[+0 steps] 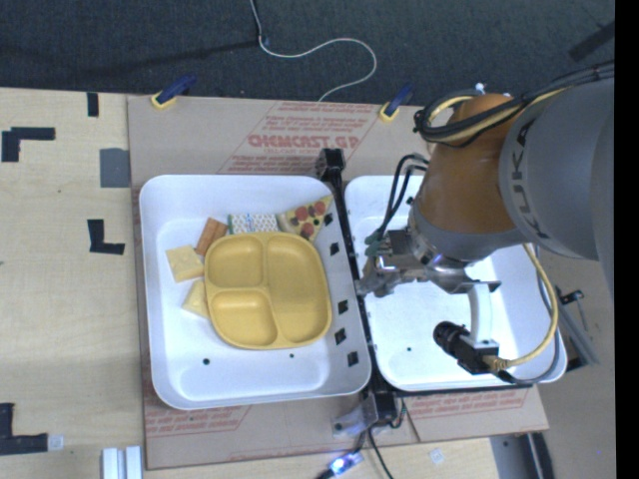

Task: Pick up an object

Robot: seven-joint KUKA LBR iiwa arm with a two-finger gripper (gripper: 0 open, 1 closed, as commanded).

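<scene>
Lying in the left bin (pixel 160 267), a yellow divided plate (pixel 268 290) and small flat items (pixel 185 263) are left ungrasped; nothing is lifted yet. "CHEMCAST GP" is printed on the cardboard (pixel 300 138). Over the right bin (pixel 529 367), the gripper (pixel 384 267) is seen, its state not discernible.

One camera sits high above the bench, looking down at a slant on both bins (pixel 160 297), maybe fairly near.
</scene>
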